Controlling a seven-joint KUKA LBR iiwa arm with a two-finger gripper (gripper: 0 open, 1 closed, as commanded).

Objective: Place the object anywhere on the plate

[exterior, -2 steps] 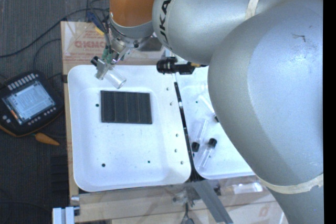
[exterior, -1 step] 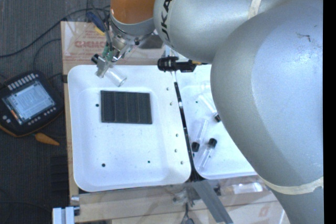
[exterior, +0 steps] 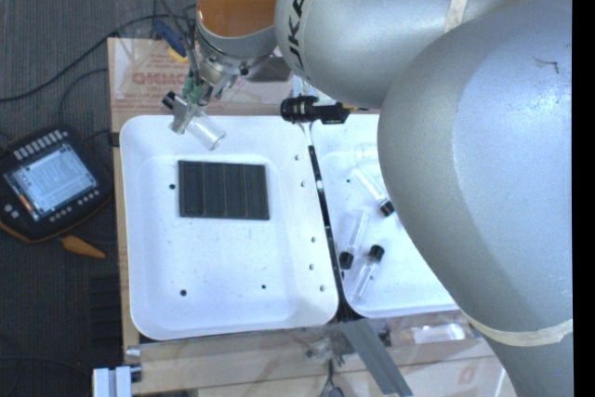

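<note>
My hand (exterior: 191,107) hangs over the far left corner of the left bin (exterior: 149,293), with a tube (exterior: 206,134) just below it at the bin's far rim, and the plate (exterior: 223,190) lies flat in that bin, nearer the camera and a little right of the tube. The right bin (exterior: 409,297) sits just beside the left one on the counter (exterior: 270,358), with several more tubes (exterior: 364,270) lying in it under my arm. A handheld control pad (exterior: 48,181) rests on the floor, left of the counter.

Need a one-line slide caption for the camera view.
Gripper holds a clear vial over the left bin's back edge, short of the dark plate.
</note>
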